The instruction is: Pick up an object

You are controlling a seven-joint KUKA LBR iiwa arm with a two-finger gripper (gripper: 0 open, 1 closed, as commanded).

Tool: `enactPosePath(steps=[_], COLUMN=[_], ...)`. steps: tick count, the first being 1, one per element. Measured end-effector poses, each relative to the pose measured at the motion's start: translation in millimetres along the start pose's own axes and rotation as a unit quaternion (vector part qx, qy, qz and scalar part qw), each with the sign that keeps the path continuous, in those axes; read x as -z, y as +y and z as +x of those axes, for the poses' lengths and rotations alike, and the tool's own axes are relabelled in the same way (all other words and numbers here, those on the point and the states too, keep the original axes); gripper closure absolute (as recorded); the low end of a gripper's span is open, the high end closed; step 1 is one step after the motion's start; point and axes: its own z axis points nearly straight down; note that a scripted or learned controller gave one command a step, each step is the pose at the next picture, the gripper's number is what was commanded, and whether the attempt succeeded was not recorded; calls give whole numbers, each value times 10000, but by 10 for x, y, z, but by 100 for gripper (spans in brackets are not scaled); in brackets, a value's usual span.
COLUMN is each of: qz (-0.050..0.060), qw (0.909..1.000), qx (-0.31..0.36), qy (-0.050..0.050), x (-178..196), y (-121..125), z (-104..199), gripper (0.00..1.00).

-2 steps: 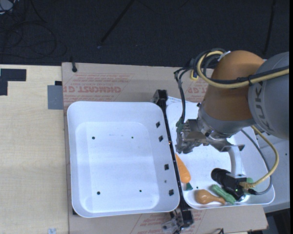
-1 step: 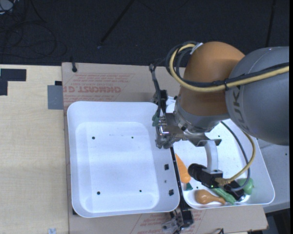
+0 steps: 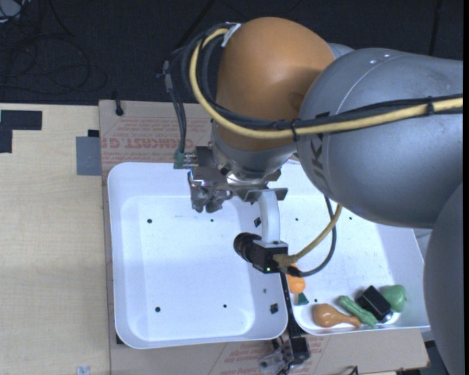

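Observation:
My gripper (image 3: 206, 200) hangs below the orange-banded wrist (image 3: 270, 76), over the far middle of the left white bin (image 3: 133, 287). I see no object under it or in it. The loose objects lie in the near corner of the right bin (image 3: 410, 248): a small orange piece (image 3: 297, 284), a tan pear-shaped item (image 3: 333, 316), a long green item (image 3: 355, 309), a black block (image 3: 373, 301) and a rounded green item (image 3: 394, 294). They sit well to the right of the gripper and nearer the front.
The grey arm (image 3: 391, 139) covers most of the right bin. A black fitting with a yellow cable (image 3: 258, 250) hangs by the wall between the bins. Cardboard (image 3: 141, 127) lies under the bins, on a pale bench (image 3: 39, 233).

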Motion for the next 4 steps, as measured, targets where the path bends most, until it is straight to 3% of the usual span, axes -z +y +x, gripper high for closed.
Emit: enactPosePath(steps=[1, 2, 3, 4], qz=[62, 40, 28, 12], qw=[10000, 10000, 9999, 10000], qx=[-35, -45, -99, -23], qy=[-30, -35, -42, -3], x=[-825, -1857, -1891, -1116], y=[88, 707, 1066, 696], z=[445, 474, -630, 58], gripper=[100, 100, 100, 100])
